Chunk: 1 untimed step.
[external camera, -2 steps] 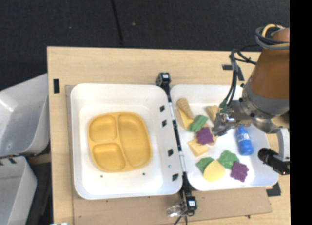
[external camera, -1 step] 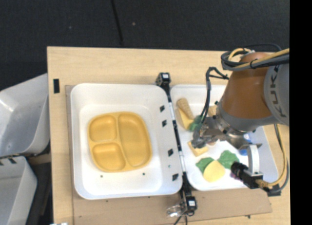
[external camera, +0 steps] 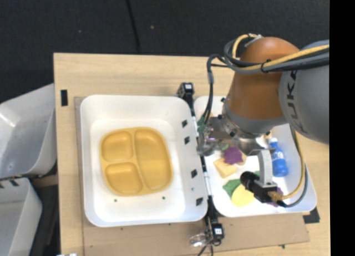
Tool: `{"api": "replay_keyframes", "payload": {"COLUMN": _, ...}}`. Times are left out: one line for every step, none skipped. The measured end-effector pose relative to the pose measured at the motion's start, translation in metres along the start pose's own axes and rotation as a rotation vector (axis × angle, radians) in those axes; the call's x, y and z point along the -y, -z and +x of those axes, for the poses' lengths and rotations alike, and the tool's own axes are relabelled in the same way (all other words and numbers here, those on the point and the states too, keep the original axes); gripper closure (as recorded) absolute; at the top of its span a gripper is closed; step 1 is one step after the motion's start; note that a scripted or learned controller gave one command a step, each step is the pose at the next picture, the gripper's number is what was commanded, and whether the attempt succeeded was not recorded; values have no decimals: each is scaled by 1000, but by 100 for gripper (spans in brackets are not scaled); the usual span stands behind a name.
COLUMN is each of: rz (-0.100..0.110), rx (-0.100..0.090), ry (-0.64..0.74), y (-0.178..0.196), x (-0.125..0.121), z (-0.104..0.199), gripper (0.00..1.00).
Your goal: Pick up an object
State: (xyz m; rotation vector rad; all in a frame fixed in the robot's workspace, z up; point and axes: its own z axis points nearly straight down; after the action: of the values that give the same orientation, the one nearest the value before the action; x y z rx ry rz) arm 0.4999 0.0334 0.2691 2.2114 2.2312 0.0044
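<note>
My gripper [external camera: 208,140] is low over the left side of the right bin [external camera: 302,202], under the orange wrist band. Just to its right lies a purple object [external camera: 233,155], with a tan block [external camera: 224,168] in front of it. Further forward are a green piece [external camera: 231,185] and a yellow round object [external camera: 242,197]. A blue bottle [external camera: 279,160] lies by the right wall. The arm hides the back half of this bin. Nothing shows between the gripper and these objects that I can make out.
The left bin [external camera: 91,205] holds a yellow divided plate [external camera: 135,160] at its middle. A ridge with black clips [external camera: 195,155] separates the two bins. The wooden bench [external camera: 122,72] runs around both bins.
</note>
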Motion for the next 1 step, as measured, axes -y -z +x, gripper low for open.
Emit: {"api": "replay_keyframes", "payload": {"rz": -14, "rx": 2, "ry": -5, "y": 181, "x": 8, "z": 2, "gripper": 100}}
